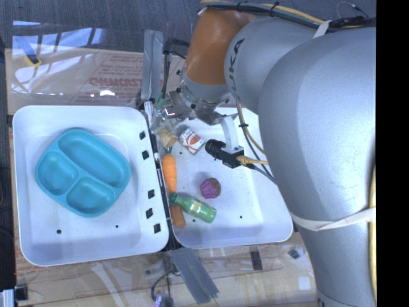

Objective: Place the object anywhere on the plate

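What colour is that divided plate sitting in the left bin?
The plate is light blue, seen clearly in the camera view.

The worktop (70,85) carries two shallow white bins side by side, the left bin (38,248) in the left half of the frame and the right bin (255,226) at lower centre. A clear plastic sheet (57,56) with red printing lies flat on the worktop along the upper left of the frame, above the left bin.
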Robot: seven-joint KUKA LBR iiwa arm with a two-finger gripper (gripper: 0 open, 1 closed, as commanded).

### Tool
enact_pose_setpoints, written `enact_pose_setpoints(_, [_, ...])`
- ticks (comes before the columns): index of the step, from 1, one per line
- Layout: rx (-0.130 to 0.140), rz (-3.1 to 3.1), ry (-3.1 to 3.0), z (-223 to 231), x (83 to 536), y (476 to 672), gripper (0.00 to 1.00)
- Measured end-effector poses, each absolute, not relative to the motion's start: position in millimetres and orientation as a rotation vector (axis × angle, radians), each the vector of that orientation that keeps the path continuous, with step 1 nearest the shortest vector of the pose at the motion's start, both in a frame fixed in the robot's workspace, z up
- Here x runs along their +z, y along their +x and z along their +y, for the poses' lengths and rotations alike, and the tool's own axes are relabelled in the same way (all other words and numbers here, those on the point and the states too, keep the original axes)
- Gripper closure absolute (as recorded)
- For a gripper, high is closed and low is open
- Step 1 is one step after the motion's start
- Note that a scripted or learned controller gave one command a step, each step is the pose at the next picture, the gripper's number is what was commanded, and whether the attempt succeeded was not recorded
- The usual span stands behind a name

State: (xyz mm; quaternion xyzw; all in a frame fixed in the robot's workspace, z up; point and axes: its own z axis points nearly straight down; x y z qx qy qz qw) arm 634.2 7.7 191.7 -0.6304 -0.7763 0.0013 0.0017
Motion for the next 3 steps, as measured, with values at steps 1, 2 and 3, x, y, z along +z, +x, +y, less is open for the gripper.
enact_pose_setpoints(1, [0.006, -2.646, -1.686, 71.7, 190.7, 614.3, 1.0])
enact_pose_setpoints(2, [0.005, -2.64, -1.697, 137.6, 200.6, 562.3, 1.0])
enact_pose_setpoints(3, [0.005, -2.64, -1.699, 137.1, 200.7, 562.5, 0.0])
